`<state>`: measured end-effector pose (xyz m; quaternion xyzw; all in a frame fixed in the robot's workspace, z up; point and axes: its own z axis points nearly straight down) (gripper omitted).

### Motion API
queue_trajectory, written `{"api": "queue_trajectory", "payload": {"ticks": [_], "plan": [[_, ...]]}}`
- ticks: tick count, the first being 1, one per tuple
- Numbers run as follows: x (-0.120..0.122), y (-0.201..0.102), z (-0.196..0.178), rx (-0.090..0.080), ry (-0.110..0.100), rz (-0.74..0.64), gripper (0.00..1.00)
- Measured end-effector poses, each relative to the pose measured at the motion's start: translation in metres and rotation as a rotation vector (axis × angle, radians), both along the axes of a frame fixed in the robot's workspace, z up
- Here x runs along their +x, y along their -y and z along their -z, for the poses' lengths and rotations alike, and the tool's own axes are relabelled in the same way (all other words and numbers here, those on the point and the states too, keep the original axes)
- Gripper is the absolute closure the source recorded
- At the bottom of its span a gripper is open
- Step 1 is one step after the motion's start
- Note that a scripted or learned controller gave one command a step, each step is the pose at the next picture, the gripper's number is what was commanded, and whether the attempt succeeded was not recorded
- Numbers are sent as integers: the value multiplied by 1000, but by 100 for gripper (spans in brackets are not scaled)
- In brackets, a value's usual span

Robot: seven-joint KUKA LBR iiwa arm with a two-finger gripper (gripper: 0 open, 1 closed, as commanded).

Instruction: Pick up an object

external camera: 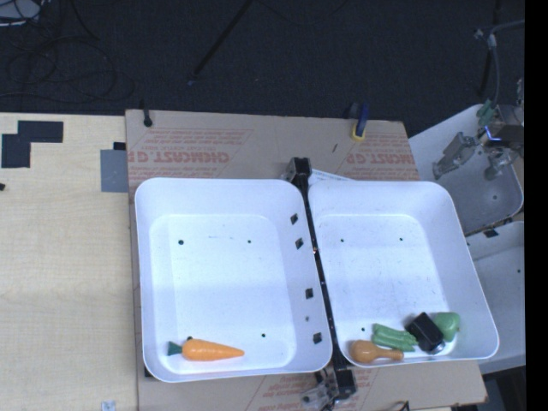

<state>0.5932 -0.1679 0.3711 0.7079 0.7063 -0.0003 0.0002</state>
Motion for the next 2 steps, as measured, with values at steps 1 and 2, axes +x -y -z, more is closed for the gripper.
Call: {"api": "queue_trajectory", "payload": {"ticks": [1,2], "plan": [[-36,-53,-12,3,-2,-7,0],[-115,25,-86,-4,6,7,0]]}}
